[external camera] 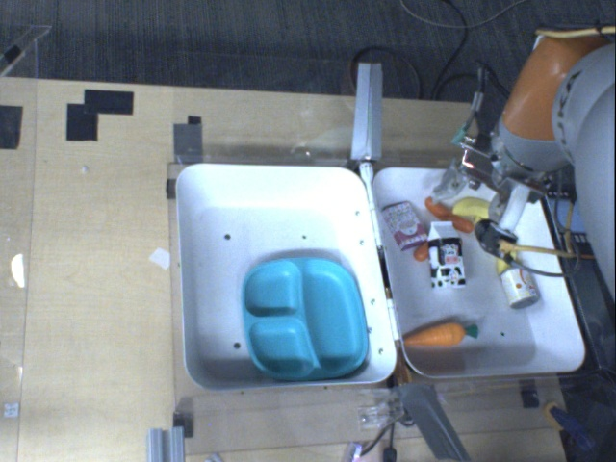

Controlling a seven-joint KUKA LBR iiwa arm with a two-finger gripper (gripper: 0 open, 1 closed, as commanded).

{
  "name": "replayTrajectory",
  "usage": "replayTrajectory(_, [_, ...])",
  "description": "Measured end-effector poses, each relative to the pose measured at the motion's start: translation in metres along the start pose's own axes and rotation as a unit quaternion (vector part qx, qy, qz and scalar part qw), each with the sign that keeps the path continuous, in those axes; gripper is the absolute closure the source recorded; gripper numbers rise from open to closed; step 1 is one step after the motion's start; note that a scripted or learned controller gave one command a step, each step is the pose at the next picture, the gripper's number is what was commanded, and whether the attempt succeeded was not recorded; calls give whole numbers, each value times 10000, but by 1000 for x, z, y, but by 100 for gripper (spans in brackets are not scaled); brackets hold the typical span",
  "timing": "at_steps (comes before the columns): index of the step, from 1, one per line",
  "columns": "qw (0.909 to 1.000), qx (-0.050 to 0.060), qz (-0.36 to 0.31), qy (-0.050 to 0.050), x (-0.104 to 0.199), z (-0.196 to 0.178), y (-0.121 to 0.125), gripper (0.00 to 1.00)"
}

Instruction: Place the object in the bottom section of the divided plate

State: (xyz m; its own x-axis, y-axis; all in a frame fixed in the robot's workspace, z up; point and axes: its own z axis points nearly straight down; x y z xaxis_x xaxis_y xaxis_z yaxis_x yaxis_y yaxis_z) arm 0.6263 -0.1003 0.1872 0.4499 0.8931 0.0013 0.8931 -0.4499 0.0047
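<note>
Pale wooden bench (87, 287) seen from above at a slant, bearing two shallow white bins side by side, with dark carpet and a loose cable beyond. Grey arm (568, 94), orange-banded, entering from the right, with its pincer (460, 176) low over the far part of the right bin (568, 345). How wide the pincer stands, and whether it has hold of anything, cannot be told: its tip is small and lost among the objects under it.

Just beside the pincer, toward the viewer: a yellow, banana-like piece (472, 208) and a small orange piece (439, 209). A little left of these, a printed packet (404, 222). Nearer the viewer, a black-and-white carton (446, 263); to its right, a small can (520, 287). Well toward the viewer, near the bin's front wall, a toy carrot (438, 334).

Far to the left of the pincer and nearer the viewer, in the left bin (212, 210), the blue divided plate (306, 318), all of its sections bare.

Step in hand, as judged: selecting or grasping an object in the right bin; which one is meant is unclear. The next move calls for a secure grip, a lift clear of the rims between the bins, then travel leftward to the plate's bottom section.
</note>
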Motion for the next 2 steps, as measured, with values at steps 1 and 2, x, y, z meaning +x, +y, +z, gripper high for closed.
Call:
replayTrajectory(1, [9967,-2,816,2,7,101,26,0])
replayTrajectory(2, [9971,-36,766,20,10,88,28,100])
